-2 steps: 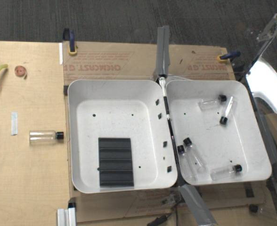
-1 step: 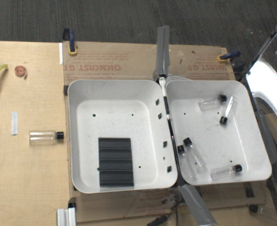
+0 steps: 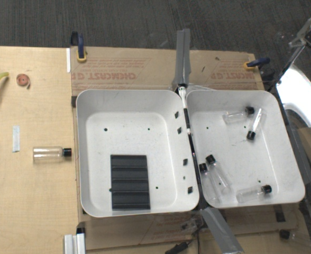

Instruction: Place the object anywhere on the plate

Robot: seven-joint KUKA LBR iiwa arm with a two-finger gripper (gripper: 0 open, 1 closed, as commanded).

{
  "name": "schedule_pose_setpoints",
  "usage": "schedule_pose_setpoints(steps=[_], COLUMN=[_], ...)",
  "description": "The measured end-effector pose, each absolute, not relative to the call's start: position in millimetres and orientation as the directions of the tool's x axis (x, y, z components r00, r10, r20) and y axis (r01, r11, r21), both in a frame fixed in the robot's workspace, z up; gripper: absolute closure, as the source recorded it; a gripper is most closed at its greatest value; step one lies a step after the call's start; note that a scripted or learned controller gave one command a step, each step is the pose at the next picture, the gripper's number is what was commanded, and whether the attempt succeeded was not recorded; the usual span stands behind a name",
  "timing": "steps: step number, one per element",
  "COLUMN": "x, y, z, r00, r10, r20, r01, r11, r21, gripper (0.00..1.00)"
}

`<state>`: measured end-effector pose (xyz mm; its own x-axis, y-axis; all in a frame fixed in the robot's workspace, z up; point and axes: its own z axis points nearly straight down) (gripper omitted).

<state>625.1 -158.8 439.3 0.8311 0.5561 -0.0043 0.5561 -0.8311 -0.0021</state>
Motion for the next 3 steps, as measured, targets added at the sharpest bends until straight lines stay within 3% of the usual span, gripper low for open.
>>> schedule_pose_setpoints(steps=[1,2,3], x=[577.0,630.7,563.5], y=[-222,-84,-162], z=[440,439,434], r00=[0.789,0.857,0.882], r10=[0.615,0.515,0.472], r20=[-0.004,-0.005,-0.005], r01=[0.615,0.515,0.472], r11=[-0.789,-0.857,-0.882], r21=[-0.003,-0.002,-0.002], gripper=[0.00,0.00,0.00])
